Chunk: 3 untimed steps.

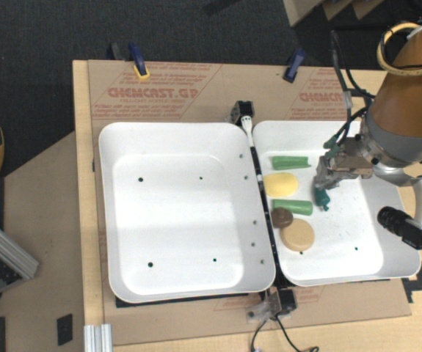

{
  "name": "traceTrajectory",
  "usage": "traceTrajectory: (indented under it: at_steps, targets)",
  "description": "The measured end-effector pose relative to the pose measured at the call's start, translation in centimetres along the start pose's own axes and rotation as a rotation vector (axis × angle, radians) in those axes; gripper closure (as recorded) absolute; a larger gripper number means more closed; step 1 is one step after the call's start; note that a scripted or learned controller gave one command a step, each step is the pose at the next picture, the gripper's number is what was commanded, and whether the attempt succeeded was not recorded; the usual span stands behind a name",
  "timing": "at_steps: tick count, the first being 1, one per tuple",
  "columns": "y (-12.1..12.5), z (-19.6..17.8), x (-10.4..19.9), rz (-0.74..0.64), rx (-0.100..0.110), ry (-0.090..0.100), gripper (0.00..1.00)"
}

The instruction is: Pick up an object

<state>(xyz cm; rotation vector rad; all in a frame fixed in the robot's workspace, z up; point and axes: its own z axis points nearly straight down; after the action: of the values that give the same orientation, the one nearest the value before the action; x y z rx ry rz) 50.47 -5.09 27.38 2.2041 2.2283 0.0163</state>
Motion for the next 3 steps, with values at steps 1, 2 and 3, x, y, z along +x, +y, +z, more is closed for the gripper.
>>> traceTrajectory:
  at_steps: [1, 2, 3]
  targets:
    - [1.2, -9.0, 6.8, 0.0, -0.001, 0.0, 1.0]
    - [-2.7, -3.3, 5.2, 0.014, 0.021, -0.002, 1.0]
    - [2.8, -9.5, 9.2, 0.006, 0.002, -0.002, 1.0]
